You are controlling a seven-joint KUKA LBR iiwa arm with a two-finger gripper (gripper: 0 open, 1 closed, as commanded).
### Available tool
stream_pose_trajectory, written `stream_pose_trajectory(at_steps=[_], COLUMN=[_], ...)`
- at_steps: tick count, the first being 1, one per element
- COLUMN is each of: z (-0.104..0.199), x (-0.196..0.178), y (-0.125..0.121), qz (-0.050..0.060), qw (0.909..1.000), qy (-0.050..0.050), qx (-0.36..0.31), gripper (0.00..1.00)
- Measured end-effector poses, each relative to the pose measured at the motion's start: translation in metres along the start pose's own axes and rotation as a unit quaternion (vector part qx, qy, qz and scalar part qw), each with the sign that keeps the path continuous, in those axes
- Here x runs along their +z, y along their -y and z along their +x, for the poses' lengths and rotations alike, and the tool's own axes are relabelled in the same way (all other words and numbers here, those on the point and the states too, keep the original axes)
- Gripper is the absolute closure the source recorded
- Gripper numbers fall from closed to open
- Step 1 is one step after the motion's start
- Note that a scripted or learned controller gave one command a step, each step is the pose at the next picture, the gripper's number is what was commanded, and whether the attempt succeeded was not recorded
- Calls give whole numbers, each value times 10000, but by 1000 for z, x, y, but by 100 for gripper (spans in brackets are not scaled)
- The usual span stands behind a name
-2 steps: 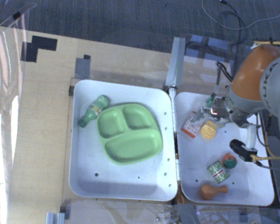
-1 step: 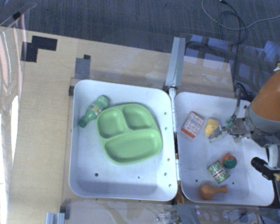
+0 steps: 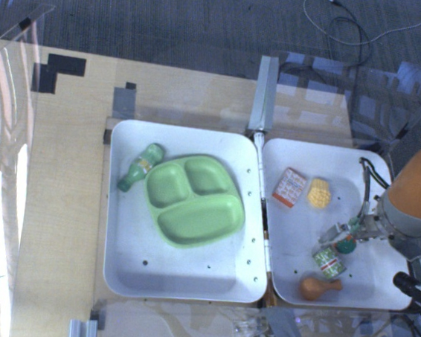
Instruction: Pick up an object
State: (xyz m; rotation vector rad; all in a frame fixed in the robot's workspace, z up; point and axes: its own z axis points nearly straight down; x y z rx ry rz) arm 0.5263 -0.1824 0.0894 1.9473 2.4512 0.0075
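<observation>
Pale wood covers the bench, and two shallow white bins sit on it side by side. Inside the right bin a small green-and-white can lies tilted on its side, and the tool hangs just above it, touching or nearly so; whether the tool is open or closed cannot be told from this angle. Just below the can rests an orange drumstick-shaped toy. Above the can, well apart, are a yellow corn piece and a red-and-white box. Left of the can, the left bin holds a green divided plate with a green bottle beside it.
</observation>
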Motion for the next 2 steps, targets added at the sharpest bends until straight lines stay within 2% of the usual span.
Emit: stream_pose_trajectory(at_steps=[1, 2], z=[0, 70], x=[-12, -136], y=[-3, -38], qz=[-36, 7], qw=[10000, 10000], qy=[9, -11], qx=[-8, 59], gripper=[100, 100])
